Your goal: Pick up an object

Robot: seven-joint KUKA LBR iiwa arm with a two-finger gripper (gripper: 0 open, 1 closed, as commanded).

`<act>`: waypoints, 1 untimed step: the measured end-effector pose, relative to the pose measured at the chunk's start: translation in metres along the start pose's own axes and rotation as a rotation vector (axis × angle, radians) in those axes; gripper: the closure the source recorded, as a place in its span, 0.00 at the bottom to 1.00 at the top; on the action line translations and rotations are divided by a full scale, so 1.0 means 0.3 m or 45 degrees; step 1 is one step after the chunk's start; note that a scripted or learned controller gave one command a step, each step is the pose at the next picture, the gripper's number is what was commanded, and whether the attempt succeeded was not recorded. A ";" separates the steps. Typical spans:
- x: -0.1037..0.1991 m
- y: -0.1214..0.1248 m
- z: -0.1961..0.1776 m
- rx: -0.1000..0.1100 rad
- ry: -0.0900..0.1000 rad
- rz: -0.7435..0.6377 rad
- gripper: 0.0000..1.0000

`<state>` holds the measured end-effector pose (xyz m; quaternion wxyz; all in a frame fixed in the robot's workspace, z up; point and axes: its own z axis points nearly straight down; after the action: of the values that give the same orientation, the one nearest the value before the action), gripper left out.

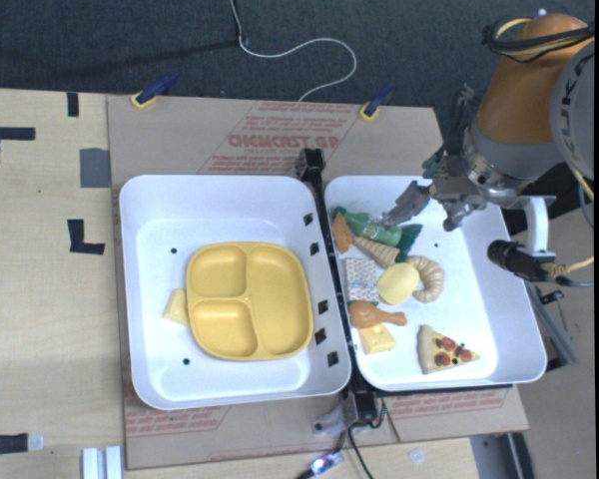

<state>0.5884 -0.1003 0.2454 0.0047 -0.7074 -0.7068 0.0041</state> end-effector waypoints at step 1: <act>0.000 0.007 -0.019 -0.014 -0.002 -0.003 0.00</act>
<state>0.5905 -0.1002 0.2511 0.0002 -0.7066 -0.7076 0.0007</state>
